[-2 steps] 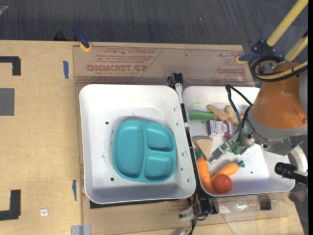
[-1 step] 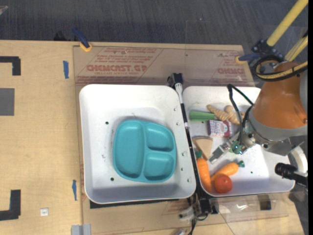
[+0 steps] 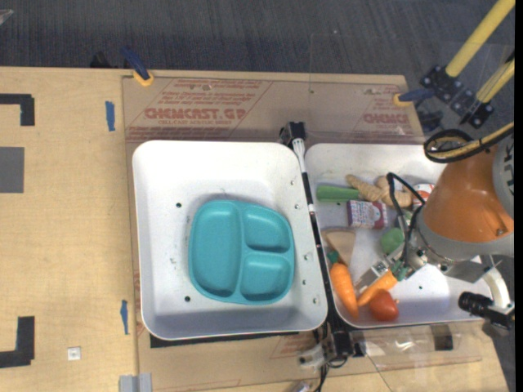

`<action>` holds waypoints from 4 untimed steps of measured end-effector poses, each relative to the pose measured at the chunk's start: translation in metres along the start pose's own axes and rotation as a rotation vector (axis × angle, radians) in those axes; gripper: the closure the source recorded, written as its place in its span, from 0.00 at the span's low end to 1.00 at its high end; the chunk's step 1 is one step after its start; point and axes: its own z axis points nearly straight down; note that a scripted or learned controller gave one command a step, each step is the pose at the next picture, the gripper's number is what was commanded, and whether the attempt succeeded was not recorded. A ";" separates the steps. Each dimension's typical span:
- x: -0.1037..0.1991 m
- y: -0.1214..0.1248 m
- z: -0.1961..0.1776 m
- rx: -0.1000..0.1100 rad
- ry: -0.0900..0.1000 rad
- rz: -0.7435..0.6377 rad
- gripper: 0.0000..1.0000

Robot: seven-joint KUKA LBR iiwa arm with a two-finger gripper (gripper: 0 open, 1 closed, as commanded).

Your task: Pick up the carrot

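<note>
Carrot (image 3: 344,289) lies in the right bin (image 3: 458,315), near-left corner, hard against the left wall. A second orange piece and a red tomato-like item (image 3: 384,306) sit just right of it. Arm (image 3: 466,202) is low over the same bin, gripper (image 3: 391,269) just right of the carrot amid clutter; can't tell its finger state. Nothing visibly held. Looks like the approach step. Next move needs a shift left and alignment along the carrot, clear of the wall. Left bin (image 3: 155,219) holds a teal divided plate (image 3: 242,251).
</note>
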 end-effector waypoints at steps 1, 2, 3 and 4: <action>0.000 0.004 -0.012 -0.009 -0.005 -0.003 1.00; 0.043 0.028 -0.088 -0.011 -0.004 0.035 1.00; 0.043 0.026 -0.086 -0.006 -0.003 0.038 0.00; 0.060 0.036 -0.087 -0.006 -0.003 -0.189 0.00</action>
